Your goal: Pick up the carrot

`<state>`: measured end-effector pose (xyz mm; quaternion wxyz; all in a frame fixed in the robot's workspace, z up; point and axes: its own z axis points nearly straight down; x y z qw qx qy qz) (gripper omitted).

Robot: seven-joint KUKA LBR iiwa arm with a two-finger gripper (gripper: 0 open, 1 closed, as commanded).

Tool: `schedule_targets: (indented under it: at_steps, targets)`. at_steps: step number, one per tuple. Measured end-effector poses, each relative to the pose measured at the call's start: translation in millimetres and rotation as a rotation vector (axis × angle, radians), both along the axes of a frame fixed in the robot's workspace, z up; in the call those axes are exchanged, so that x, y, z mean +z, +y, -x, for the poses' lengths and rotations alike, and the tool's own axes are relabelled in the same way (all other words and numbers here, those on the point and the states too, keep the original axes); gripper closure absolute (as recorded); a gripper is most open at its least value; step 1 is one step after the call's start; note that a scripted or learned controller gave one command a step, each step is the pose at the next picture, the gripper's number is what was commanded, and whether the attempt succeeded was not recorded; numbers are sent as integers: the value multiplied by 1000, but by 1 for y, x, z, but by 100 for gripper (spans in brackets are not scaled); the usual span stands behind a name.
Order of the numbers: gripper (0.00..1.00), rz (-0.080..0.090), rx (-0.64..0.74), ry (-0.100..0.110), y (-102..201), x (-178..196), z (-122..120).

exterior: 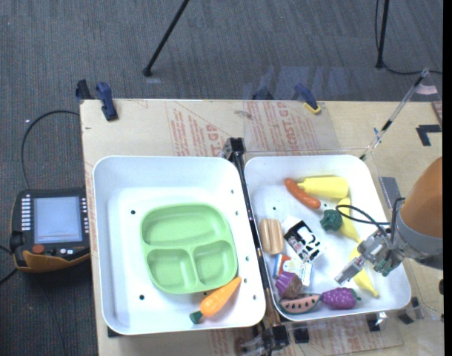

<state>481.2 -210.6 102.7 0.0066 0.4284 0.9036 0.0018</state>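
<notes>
Orange carrot [219, 297]: left bin [115, 191], beside green tray [187, 247]. Claw [353, 271]: right bin [374, 176], jaws apart, holding nothing. Step: approach; next, cross over, descend onto carrot

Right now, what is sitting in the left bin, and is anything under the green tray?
The left bin holds the green tray and the carrot, which lies against the tray's near right corner. Whatever is beneath the tray is covered.
</notes>
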Motion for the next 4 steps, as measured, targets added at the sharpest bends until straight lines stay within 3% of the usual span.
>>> schedule_targets:
  at_steps: [1, 2, 3, 4]
  targets:
    - [0, 0, 431, 9, 1, 24, -1]
    - [0, 4, 583, 6, 2, 94, -19]
    - [0, 17, 509, -13, -1, 11, -5]
    - [0, 9, 638, 1, 1, 103, -15]
